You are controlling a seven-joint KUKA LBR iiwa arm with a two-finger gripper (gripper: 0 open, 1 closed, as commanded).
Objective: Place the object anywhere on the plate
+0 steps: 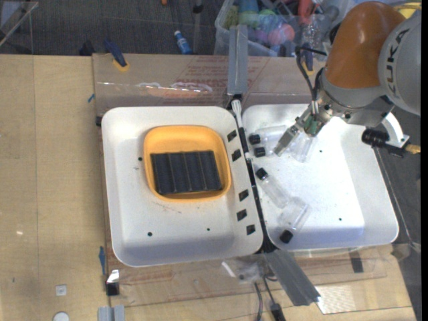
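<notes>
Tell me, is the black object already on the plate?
Yes. The black object lies flat inside the orange plate, in the left bin.

A single fixed camera looks down at a slant from above the desk (40, 179), taking in both white bins (127, 233) across the middle of the frame. The far clutter lies along the top edge, and the arm (364, 45) enters from the upper right.
</notes>
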